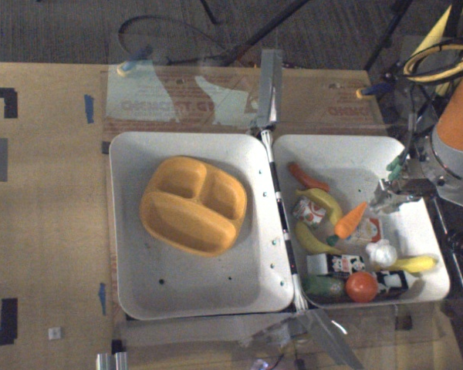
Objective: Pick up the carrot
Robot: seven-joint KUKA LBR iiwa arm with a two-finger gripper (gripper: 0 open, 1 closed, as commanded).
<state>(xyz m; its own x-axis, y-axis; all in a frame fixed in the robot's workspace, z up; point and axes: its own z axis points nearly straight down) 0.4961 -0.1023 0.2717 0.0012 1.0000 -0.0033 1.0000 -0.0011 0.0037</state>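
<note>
The tapered orange carrot with a green stub (350, 221) lies tilted in the right white bin (424, 230), beside a yellow banana (318, 222). The metal two-finger gripper (391, 193) hovers just right of it; its grip I cannot tell.

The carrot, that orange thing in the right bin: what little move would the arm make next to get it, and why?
Probably a short slide toward the left bin and then down. The gripper sits just beside the carrot, near its thin end, not over its middle. The carrot lies tilted against a banana, so centring over it first looks wise.
</note>
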